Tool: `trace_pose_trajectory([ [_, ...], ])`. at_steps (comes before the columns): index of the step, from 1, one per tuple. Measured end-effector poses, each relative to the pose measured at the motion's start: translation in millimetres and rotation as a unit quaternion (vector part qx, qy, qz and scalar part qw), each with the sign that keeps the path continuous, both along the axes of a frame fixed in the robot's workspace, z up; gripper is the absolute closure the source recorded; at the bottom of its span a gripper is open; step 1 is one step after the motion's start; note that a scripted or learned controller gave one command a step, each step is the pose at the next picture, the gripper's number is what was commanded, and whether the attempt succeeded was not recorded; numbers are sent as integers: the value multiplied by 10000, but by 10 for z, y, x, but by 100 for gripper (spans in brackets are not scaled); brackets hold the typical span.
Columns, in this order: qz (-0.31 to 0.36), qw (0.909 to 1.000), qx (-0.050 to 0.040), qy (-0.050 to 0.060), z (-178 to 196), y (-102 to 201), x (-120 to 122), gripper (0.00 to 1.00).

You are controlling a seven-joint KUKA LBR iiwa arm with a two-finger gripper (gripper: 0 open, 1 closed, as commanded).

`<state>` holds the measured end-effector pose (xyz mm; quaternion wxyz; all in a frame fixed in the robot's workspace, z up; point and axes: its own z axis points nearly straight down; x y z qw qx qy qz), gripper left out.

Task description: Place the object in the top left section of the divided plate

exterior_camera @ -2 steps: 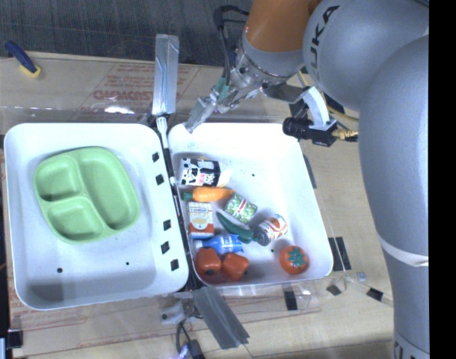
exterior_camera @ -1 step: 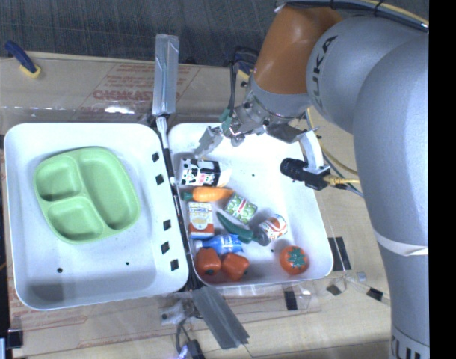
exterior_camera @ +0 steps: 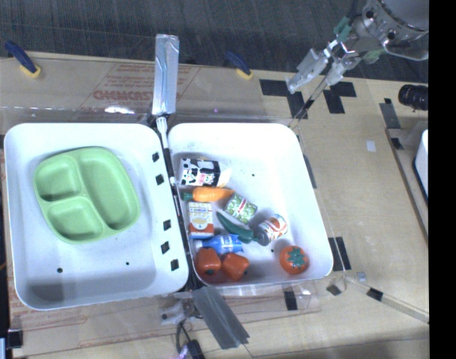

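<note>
Round red tomato toy [exterior_camera: 294,259] near right bin's [exterior_camera: 310,193] front right corner, pale green divided plastic plate [exterior_camera: 86,193] in left bin [exterior_camera: 34,275], two-finger gripper [exterior_camera: 312,72] above bench's far right, finger state unclear.

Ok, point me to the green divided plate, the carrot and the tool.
green divided plate [exterior_camera: 101,223]: camera view, on its lower right rim.
carrot [exterior_camera: 211,195]: camera view, middle of its orange body.
tool [exterior_camera: 301,81]: camera view, at the fingertips, above the right bin's far corner.

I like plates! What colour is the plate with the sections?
Light green. The divided plate shows best in the camera view, inside the left white bin.
</note>
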<state>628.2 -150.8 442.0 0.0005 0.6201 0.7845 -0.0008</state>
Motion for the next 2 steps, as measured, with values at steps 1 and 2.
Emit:
trace_pose_trajectory([
  [1, -294, 9996, 10, 47, -550, -573, 289, 0],
  [2, -839, 9965, -1, 10, -165, -597, 298, 0],
])
